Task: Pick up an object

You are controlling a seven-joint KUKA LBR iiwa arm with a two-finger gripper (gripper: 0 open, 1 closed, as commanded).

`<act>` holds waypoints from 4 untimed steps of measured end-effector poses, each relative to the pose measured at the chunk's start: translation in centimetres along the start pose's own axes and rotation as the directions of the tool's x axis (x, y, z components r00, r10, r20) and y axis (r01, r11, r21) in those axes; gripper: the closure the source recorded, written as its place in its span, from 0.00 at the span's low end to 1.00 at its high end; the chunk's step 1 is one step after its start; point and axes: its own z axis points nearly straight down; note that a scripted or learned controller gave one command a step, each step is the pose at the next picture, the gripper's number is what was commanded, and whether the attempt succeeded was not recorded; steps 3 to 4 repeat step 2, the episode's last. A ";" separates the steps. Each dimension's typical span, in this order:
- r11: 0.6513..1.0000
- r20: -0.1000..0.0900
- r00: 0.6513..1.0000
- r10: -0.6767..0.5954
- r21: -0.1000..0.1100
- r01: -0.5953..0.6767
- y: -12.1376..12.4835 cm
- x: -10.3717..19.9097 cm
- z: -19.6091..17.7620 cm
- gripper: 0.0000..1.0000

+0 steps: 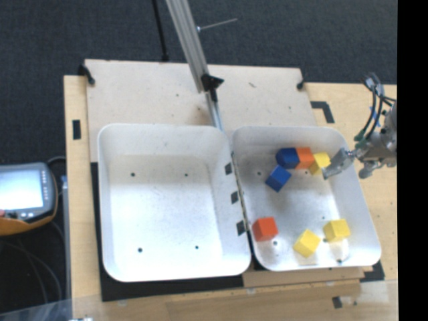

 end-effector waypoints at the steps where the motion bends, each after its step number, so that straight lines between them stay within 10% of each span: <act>1: 1.000 0.000 1.000 -0.006 0.003 0.006 1.1 3.1 1.5 0.00; 2: 1.000 0.001 1.000 0.000 0.007 0.000 2.3 0.3 7.3 0.00; 4: 1.000 0.001 1.000 0.000 0.007 0.000 2.3 0.3 7.3 0.00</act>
